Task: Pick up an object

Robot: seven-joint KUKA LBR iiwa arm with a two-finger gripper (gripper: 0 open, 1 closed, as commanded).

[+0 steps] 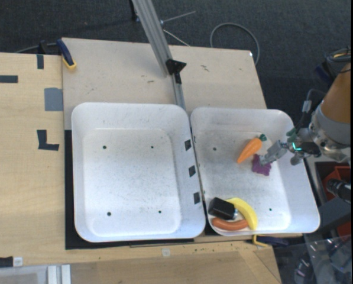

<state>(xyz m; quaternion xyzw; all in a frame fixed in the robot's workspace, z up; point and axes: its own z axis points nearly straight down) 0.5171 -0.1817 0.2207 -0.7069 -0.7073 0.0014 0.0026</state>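
The right bin (294,188) holds an orange carrot toy (249,149) with a green top, lying at a slant. A small purple object (261,166) sits just below and right of the carrot. At the bin's front edge lie a black block (222,207), a yellow banana (245,211) and a red-orange sausage-shaped piece (228,223). My gripper (275,151) reaches in from the right, low over the bin, its tip just right of the carrot and above the purple object. I see nothing between the fingers.
The left bin (81,158) stands beside the right one. A grey metal pole (155,34) slants across the bench behind the bins. My arm's wrist (327,132) hangs over the right bin's right rim.
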